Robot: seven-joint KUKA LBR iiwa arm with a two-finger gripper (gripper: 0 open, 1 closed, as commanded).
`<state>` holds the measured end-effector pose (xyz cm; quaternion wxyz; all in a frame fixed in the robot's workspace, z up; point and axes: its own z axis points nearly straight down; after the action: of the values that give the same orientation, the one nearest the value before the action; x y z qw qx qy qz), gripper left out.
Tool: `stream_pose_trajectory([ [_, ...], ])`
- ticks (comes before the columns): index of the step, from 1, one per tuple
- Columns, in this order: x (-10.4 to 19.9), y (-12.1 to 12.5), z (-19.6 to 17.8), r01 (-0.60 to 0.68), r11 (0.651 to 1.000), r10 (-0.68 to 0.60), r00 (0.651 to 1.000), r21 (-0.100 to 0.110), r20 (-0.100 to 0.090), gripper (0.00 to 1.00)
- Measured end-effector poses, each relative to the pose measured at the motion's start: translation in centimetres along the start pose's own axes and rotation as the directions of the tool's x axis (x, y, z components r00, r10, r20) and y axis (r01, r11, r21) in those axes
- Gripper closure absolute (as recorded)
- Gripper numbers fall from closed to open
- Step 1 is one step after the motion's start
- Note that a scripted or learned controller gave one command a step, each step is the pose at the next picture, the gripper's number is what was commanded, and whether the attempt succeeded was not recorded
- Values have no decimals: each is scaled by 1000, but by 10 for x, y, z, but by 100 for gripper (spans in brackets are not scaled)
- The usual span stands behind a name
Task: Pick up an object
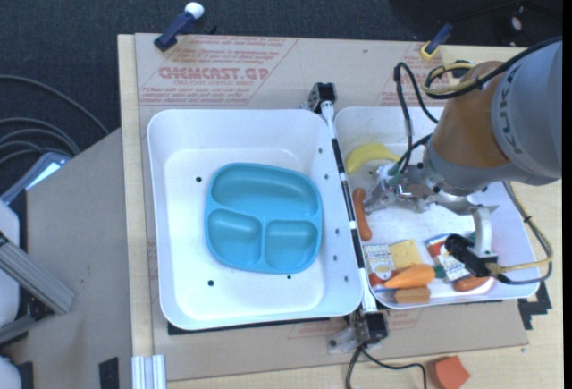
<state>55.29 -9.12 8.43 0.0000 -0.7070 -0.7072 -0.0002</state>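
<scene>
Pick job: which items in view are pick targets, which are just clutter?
Job: claw; right bin items: yellow banana, hot dog, carrot, cheese cube.

Lying about: blue divided plate in left bin, blue clamp, orange block.

Toy foods lie clustered along the right bin's near edge.

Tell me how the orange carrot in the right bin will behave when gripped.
The carrot looks like smooth toy plastic, so probably light, stiff, and slippery. Its rounded, tapered shape may roll or squirt from the gripper. Neighbouring pieces crowd it.
</scene>
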Motion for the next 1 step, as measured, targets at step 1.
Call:
stream_pose_trajectory([
  [1, 0, 0, -10, -1, 1000, 1, 1000, -1, 0, 100],
])
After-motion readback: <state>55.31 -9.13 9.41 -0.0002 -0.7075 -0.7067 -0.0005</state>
